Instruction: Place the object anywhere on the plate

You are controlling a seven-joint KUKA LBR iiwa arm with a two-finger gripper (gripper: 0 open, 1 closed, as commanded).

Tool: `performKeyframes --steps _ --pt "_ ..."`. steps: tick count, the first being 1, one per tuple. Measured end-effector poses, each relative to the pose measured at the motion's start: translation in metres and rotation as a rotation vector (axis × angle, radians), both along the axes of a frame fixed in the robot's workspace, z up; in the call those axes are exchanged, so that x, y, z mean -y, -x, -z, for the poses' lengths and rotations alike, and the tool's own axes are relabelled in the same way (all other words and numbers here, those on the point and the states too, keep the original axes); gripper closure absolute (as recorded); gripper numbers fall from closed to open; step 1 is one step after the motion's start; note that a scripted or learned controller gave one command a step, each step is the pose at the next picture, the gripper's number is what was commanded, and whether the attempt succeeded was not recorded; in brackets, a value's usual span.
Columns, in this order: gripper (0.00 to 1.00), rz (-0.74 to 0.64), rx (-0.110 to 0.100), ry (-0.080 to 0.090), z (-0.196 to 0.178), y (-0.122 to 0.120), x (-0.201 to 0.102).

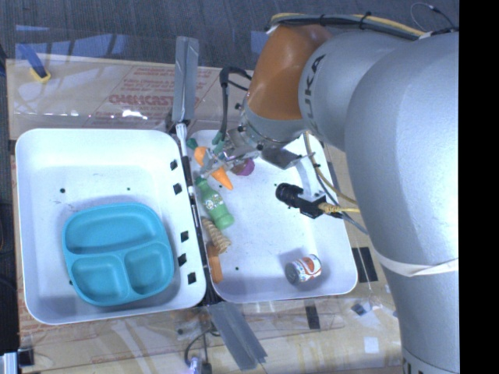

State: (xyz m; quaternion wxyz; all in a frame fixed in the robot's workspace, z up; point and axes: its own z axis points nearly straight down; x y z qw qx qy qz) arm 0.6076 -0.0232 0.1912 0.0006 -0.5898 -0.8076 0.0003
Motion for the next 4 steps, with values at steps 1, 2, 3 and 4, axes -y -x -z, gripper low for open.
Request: performKeyframes --steps 1,2,3,4 --pt "1.00 -0.009 0.000 0.000 -0.028 0.020 -0.103" --pt "0.00 -0.008 0.000 0.000 -0.028 0.020 -0.102" --pt "0.00 -0.110 0.000 -0.002 0.075 0.105 -0.145" --pt "0.00 -0.156 0.000 0.001 -0.001 0.058 -0.079"
